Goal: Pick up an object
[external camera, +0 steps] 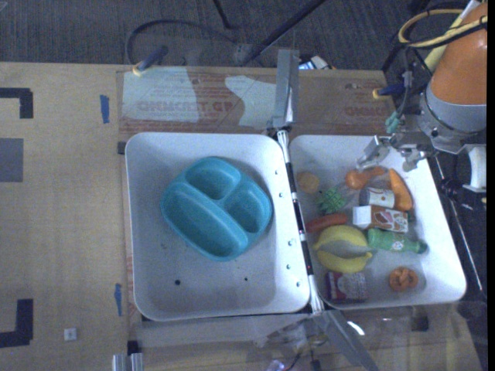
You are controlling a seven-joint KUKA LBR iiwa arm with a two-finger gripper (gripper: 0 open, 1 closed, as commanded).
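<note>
My gripper (391, 157) hangs over the far part of the right bin (447, 273), fingers spread apart with nothing between them. Just below it lie an orange carrot (362, 178) and another orange piece (401, 190). Further forward in the same bin are a small carton (379, 199), a red box (390, 220), a green bottle (397, 243), a yellow banana (343, 250), a red-orange pepper (326, 222), a green leafy toy (332, 201), a tan round piece (308, 182), a small orange fruit (403, 279) and a red packet (346, 286).
The left bin (155, 284) holds a blue divided plate (217, 207). The grey and orange arm (460, 83) stands above the right bin's far right corner. A metal divider (292, 207) separates the bins. Cables lie behind the bench.
</note>
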